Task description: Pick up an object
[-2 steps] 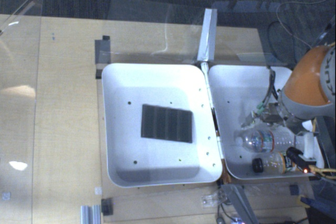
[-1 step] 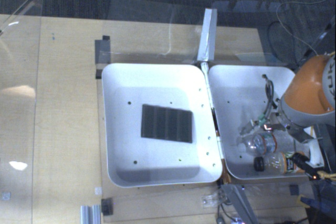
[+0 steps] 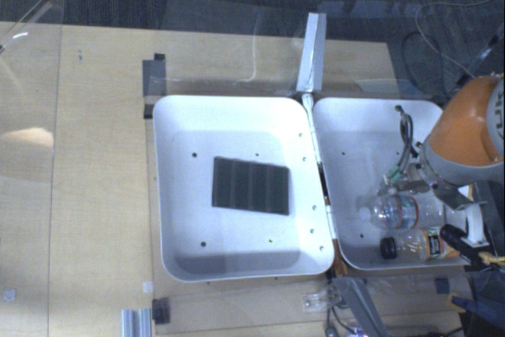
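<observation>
A clear plastic bottle (image 3: 401, 211) lies on its side near the front of the right bin (image 3: 347, 162). Just in front of it lies a second bottle (image 3: 418, 246) with a black cap and an amber label. My gripper (image 3: 397, 184) hangs from the orange-banded wrist (image 3: 465, 130), directly over the clear bottle's far side and very close to it. I cannot make out whether it touches the bottle.
The left bin (image 3: 181, 138) holds a dark ribbed rectangular pad (image 3: 251, 185) at its middle. A raised divider (image 3: 318, 170) separates the two bins. Cables run along the bench at the right and front edges.
</observation>
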{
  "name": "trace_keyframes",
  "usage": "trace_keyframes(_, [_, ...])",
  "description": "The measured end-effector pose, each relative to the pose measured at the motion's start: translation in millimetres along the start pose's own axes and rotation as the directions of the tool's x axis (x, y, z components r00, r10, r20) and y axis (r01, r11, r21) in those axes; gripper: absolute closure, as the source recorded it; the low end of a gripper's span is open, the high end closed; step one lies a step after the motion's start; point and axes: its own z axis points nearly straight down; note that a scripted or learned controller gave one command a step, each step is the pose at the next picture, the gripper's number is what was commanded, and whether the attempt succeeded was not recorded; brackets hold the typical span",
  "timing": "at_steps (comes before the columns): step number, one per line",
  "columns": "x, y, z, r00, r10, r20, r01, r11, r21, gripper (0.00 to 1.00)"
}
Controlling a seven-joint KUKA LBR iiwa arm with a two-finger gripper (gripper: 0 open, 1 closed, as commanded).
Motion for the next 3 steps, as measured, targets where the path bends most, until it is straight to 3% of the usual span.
trace_keyframes(1, [-11,18,5,0.998,-0.058,-0.001,0.058,0.998,0.02,1.0])
trace_keyframes(2, [-23,2,-9,0.996,-0.088,-0.002,0.088,0.996,0.02,1.0])
trace_keyframes(3, [15,-16,1,0.997,-0.083,0.0,0.083,0.996,0.019,1.0])
